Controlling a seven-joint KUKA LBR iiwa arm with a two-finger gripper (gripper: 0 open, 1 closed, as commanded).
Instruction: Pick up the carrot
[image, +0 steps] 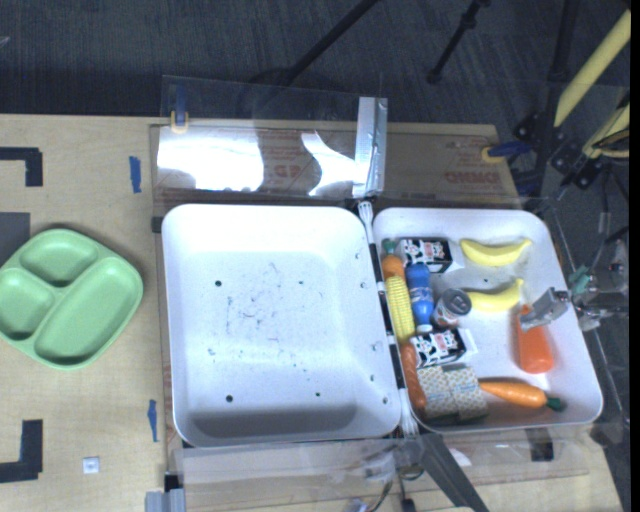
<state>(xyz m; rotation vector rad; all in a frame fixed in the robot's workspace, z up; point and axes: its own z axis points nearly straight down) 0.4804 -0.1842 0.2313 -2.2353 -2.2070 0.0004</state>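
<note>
Camera view, from its left side: a green divided plate lies on the wooden bench, well apart from the bins. Next comes the left bin, white and shallow, and behind it a clear plastic sheet with a metal strip standing at its right end. The right bin holds the clutter: along its left wall a corn cob beside a blue bottle, with black-and-white cartons at the back and middle. Two bananas lie toward the far side. The carrot lies flat along the near wall of the right bin, leafy end pointing right, just right of a speckled packet. An orange-red block sits above it. The gripper hangs at the right bin's right side, beside that block; whether it is parted or closed cannot be told from here
</note>
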